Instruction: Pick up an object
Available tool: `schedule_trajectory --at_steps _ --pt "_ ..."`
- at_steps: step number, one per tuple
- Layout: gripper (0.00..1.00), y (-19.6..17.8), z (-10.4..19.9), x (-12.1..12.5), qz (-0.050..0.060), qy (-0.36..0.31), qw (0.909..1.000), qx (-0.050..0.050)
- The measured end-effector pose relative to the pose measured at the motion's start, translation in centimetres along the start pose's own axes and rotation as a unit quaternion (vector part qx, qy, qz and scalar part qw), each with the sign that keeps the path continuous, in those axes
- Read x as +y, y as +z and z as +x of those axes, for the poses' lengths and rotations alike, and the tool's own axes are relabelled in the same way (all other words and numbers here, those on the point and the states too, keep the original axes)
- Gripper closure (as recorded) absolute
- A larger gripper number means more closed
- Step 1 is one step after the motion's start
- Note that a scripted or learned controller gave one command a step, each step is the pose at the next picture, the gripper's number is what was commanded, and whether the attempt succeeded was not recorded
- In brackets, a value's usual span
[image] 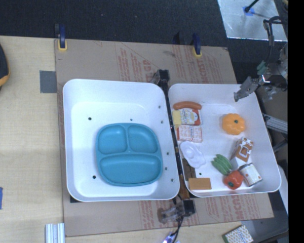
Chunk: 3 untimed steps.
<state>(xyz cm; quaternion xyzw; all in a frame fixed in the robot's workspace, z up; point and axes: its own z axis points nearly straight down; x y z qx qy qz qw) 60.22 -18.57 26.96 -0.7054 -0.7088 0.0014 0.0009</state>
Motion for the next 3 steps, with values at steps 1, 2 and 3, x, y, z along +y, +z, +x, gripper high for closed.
schedule_trajectory --at_steps 1,2,3 --pt "0.0 18.7 -2.6 -1.6 0.005 0.0 1.0 0.001" --pt "0.0 17.6 -2.6 4.7 -0.003 -0.001 1.0 0.0" --pt "0.0 17.8 -1.5 -0.5 0.002 0.001 1.0 0.001"
